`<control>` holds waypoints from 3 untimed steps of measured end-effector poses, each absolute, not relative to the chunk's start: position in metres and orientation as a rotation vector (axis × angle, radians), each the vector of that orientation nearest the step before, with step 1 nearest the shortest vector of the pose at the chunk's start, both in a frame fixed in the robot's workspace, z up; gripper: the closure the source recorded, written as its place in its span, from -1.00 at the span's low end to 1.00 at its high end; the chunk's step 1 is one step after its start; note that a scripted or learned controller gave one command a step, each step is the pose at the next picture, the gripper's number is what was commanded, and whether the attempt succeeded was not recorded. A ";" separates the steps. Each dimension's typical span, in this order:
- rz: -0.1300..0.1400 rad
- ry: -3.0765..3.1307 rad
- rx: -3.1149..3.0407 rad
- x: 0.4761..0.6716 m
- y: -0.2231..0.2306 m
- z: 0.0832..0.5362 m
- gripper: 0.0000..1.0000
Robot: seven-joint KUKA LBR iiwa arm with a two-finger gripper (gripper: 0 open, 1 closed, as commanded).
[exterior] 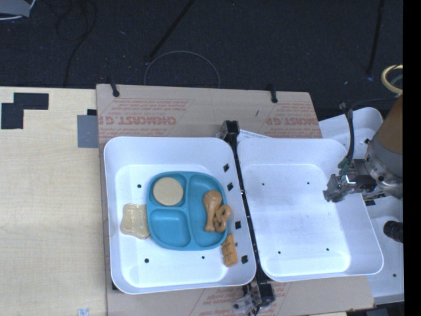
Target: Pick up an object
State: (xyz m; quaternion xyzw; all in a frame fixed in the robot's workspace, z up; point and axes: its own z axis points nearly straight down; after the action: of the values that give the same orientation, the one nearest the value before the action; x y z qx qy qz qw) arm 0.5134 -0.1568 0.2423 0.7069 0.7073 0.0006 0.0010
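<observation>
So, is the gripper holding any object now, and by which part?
Nothing is held: the gripper hangs over the right white bin, apart from the food items.

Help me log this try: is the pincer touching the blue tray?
Apart. The camera view shows the pincer over the right bin, while the blue tray lies in the left bin.

The bench (46, 196) has a pale wood-grain top with a few dark rectangular marks near its far left edge. A sheet of brown cardboard (197, 114) printed with red lettering lies flat on it. Two shallow white bins sit side by side on the cardboard, touching along a black clamp strip: the left bin (125, 268) and the right bin (302, 242).
</observation>
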 end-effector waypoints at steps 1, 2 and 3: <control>-0.001 2.229 2.220 0.528 -0.106 0.230 1.00; 0.000 2.229 2.219 0.536 -0.059 0.237 1.00; -0.002 2.230 2.218 0.546 0.003 0.230 1.00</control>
State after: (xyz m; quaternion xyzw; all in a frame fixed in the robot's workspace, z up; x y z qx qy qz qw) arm 0.5464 0.0028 0.2296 0.7052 0.7090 -0.0005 -0.0020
